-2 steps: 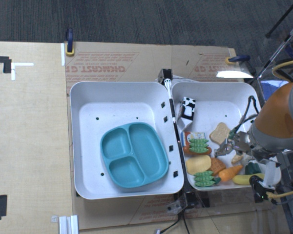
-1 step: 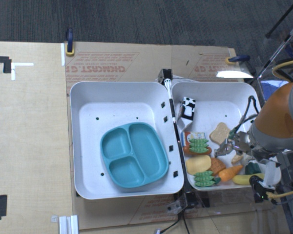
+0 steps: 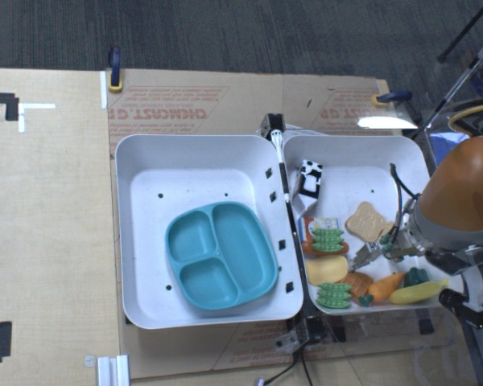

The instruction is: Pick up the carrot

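The small orange toy carrot [image 3: 385, 284] lies near the front of the right white bin [image 3: 350, 153]. A long yellow toy banana [image 3: 414, 293] is just beside it, and a tan toy bread slice [image 3: 367, 223] sits behind. The gripper [image 3: 369, 253] hangs close above the carrot. I cannot tell its state. It looks like the reaching step. Next it should drop straight onto the carrot.

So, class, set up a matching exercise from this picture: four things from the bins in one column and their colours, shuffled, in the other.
Things:
1. tray
2. carrot
3. banana
4. toast

Colours:
A. yellow
B. tan
C. teal
D. orange

Pairs: 1-C, 2-D, 3-A, 4-B
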Available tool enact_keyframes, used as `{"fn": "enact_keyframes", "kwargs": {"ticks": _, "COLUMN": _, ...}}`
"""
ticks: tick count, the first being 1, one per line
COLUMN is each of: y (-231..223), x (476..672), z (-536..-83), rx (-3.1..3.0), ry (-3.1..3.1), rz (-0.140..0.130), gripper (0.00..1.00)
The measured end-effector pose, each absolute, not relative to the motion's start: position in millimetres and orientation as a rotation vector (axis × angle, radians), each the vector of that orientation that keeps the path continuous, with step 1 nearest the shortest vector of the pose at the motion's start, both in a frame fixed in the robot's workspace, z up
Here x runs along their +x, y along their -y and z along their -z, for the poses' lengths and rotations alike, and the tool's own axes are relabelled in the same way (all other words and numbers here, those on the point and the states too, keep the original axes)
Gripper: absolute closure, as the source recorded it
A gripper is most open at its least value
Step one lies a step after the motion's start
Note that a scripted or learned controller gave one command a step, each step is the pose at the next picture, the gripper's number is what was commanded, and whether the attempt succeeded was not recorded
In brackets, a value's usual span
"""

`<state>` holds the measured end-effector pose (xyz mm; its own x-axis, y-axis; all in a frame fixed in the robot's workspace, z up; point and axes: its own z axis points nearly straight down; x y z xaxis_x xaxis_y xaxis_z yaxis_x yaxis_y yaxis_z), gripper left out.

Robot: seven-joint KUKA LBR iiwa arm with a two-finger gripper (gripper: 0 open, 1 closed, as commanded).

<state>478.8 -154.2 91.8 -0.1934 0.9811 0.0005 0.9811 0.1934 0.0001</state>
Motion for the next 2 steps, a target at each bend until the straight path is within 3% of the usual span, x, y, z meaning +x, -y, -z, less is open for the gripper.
{"fn": "enact_keyframes", "kwargs": {"ticks": 1, "y": 179.2, "x": 479.3, "z": -92.2, "rx": -1.407, "ry": 2.813, "rz": 0.001, "gripper": 0.0}}
{"fn": "enact_keyframes", "kwargs": {"ticks": 2, "y": 179.8, "x": 481.7, "z": -101.4, "rx": -1.421, "ry": 2.812, "rz": 0.004, "gripper": 1.0}}
